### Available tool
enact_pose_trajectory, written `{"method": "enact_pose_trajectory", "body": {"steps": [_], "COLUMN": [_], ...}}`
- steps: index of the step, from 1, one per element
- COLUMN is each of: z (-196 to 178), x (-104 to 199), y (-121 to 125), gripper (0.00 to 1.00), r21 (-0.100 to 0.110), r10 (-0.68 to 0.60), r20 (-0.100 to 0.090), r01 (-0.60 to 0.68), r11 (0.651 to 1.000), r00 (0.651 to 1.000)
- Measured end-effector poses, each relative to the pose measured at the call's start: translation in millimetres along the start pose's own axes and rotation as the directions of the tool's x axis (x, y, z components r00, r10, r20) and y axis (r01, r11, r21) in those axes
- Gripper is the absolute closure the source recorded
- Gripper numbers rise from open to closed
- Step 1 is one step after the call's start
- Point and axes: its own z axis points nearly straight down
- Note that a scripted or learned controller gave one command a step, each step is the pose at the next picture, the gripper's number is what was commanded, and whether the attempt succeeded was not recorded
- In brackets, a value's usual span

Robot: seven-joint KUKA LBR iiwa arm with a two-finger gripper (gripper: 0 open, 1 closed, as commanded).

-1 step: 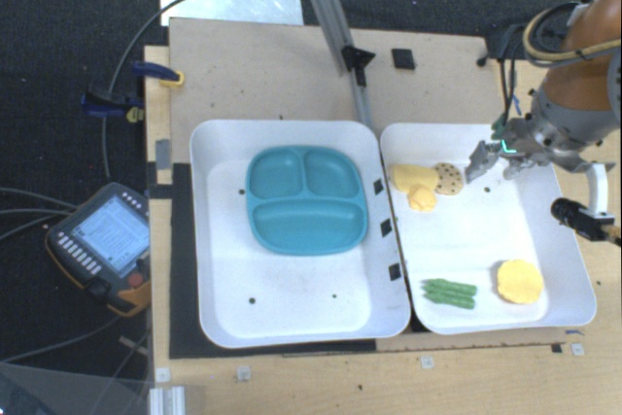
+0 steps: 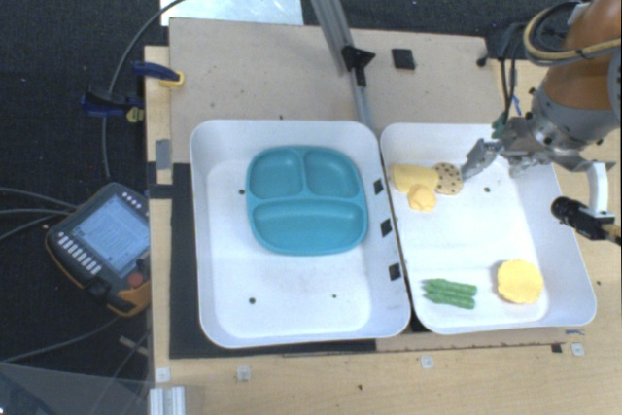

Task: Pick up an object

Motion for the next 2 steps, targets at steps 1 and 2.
{"method": "enact_pose_trajectory", "body": {"steps": [1,2], "z": [58,110], "x": [-1,-1], "y": [-9,-9], "gripper": [0.00,0.00], "r21": [0.005,0.002], "r10": [0.003,0.004], "r20": [0.000,0.000], "r01": [-0.003,-0.004], "r11": [1.000,1.000], "r00": [1.000,1.000]}}
